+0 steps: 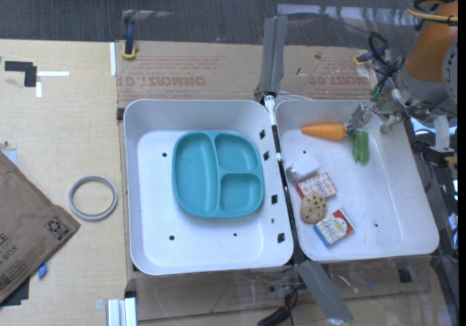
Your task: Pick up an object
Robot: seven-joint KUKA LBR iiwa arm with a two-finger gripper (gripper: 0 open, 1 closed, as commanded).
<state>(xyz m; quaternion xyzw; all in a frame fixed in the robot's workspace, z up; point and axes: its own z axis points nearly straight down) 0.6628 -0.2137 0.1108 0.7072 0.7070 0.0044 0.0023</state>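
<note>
just left of jaws: toy carrot, in right bin.

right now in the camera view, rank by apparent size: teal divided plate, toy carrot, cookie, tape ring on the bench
1. teal divided plate, clearly largest
2. tape ring
3. toy carrot, longer than the ring is wide but much thinner, so these two are close
4. cookie, smallest
</note>
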